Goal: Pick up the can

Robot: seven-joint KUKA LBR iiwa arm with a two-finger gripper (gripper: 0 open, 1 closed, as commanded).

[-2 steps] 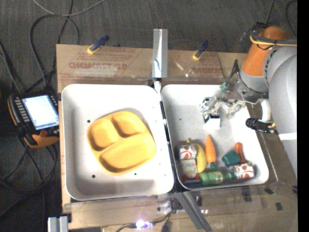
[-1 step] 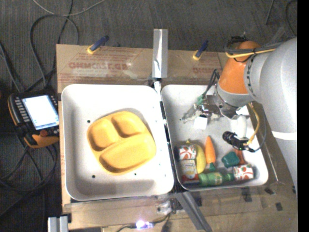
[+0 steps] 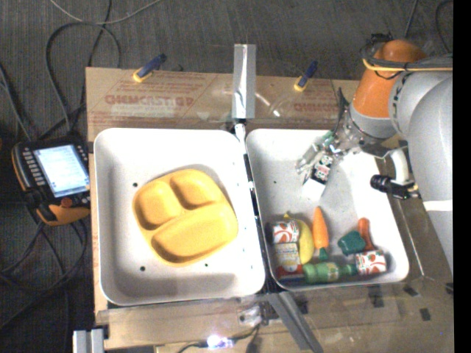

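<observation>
Arm (image 3: 430, 134): smooth pale grey rounded casing, broad links | Band (image 3: 374, 94): orange collar above wrist, orange dome cap at top | Wrist: grey flange below band | Gripper (image 3: 321, 160): small black-and-silver metal assembly, thin wiring visible | Side fitting (image 3: 390, 184): black cylindrical knob on casing

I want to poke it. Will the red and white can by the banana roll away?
The can looks round and lies on its side, so it may roll. The banana and carrot crowd it, so probably not far. Its smooth side could be slippery.
</observation>
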